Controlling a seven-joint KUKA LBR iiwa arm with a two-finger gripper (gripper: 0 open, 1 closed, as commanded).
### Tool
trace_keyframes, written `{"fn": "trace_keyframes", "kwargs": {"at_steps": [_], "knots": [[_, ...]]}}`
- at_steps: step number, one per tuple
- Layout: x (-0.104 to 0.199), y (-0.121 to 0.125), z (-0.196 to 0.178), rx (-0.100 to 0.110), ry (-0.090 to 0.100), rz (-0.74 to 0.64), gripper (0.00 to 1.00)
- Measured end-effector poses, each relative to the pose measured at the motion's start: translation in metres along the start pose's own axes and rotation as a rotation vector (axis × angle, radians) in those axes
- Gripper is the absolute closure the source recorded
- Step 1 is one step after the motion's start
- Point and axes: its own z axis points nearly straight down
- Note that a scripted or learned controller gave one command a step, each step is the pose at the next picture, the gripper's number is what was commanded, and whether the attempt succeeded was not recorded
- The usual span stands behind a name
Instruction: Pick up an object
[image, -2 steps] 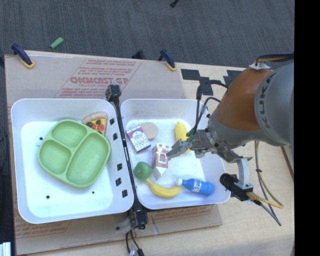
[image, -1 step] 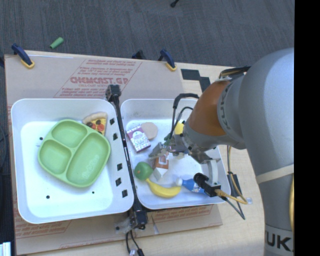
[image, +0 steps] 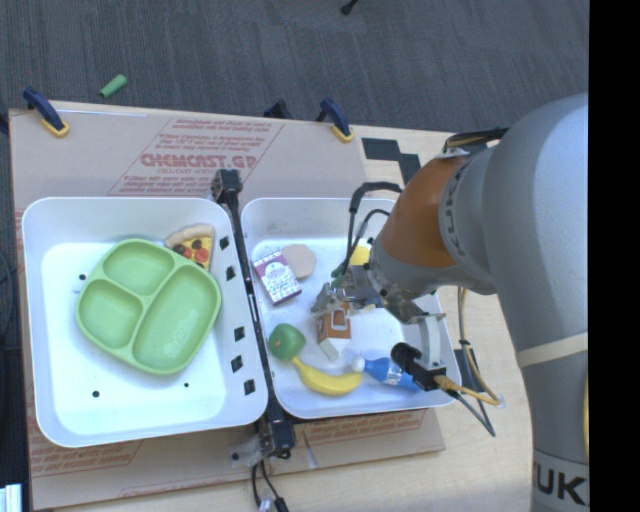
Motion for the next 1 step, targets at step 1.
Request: {"fn": "trace_keyframes", "kwargs": {"at_steps": [1], "knots": [[0.0503, -0.0507, -0.0881, 0.003, -0.001, 0.003, 1.00]]}}
